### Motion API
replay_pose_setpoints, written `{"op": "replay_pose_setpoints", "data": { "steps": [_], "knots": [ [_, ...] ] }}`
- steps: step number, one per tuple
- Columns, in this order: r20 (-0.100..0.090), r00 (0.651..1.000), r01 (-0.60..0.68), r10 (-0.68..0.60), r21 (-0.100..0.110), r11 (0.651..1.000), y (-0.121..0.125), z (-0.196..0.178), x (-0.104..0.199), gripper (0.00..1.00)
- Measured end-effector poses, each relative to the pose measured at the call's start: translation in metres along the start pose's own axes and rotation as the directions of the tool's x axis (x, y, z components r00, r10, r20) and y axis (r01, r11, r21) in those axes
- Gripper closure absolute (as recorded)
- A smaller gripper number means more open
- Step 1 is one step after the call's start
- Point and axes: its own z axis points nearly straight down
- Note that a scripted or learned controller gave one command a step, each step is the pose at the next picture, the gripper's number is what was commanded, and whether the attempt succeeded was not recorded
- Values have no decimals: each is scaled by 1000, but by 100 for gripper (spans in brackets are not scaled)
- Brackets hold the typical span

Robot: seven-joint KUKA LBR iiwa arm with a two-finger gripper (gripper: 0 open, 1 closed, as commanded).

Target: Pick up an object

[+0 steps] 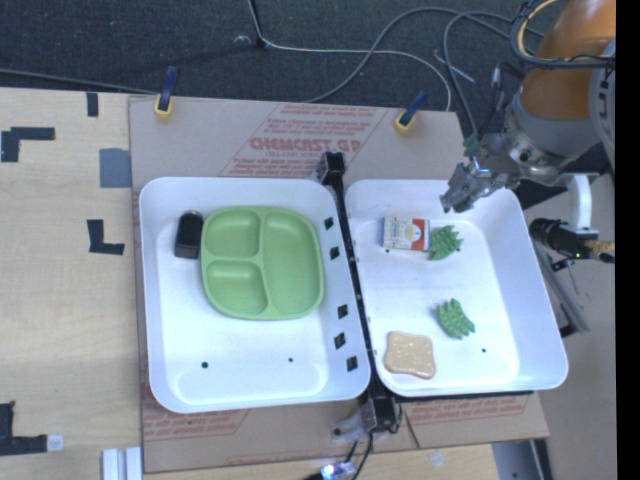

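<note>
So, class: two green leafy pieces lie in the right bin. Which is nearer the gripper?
The upper green piece, beside the small carton; the other green piece lies lower, near the toast.

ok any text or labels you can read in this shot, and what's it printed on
Red print on the cardboard sheet under the bins: the large line looks like "CHEMCAST GP", blurred, so unsure.
Smaller red lines below it: too blurred to read.
Small carton in the right bin: red and white print, too small to read.
</note>
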Motion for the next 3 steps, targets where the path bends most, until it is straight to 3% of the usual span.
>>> {"op": "replay_pose_setpoints", "data": {
  "steps": [2, 3],
  "knots": [
    [1, 1000, -1, 1, 1, 1000, 13, 1, 112, 100],
    [1, 1000, -3, 3, 2, 1000, 13, 21, 163, 100]
  ]
}}
